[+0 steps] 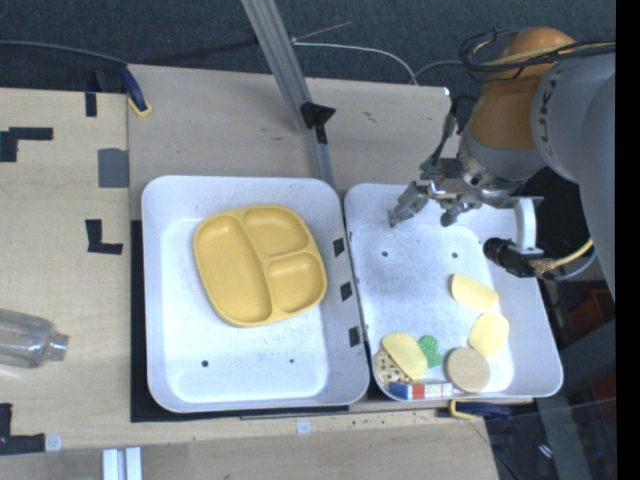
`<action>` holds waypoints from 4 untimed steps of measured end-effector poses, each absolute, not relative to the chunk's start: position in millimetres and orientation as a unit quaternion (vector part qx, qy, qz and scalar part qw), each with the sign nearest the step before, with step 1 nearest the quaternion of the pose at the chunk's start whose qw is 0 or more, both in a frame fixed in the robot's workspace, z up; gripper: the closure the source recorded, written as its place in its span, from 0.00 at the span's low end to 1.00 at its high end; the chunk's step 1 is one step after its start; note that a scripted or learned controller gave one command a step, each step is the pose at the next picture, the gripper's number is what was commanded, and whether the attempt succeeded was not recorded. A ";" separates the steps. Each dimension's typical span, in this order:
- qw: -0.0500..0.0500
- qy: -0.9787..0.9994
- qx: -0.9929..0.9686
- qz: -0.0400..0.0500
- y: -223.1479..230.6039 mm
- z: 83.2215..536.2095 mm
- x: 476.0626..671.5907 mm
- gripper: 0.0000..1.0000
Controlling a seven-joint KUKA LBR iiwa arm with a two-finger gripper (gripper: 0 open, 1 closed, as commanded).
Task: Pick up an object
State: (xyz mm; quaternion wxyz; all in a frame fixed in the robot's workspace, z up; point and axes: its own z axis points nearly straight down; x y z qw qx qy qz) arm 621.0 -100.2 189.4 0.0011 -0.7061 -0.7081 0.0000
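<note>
My gripper [428, 211] hangs over the far end of the right bin [400, 268], its two fingers spread open with nothing between them. Several small objects lie at the near right of that bin: a pale yellow piece [473, 291], a second yellow piece [489, 333], a yellow oblong [404, 354], a green item [429, 348] and a tan round disc [467, 369]. All of them lie well toward the near edge from the gripper, apart from it.
The left bin [170, 298] holds a yellow divided plate [260, 263]. A metal pole [275, 38] slants across the bench behind the bins. A clear plastic bottle [30, 340] lies at the far left of the bench. A flat coloured strip [425, 390] lies at the right bin's front edge.
</note>
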 end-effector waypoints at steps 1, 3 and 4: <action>0.002 -0.709 -0.705 -0.001 -98.7 199.1 621.2 1.00; 0.000 -0.709 -0.705 -0.001 -49.9 294.0 602.6 1.00; 0.000 -0.708 -0.706 -0.001 -46.4 302.2 625.0 1.00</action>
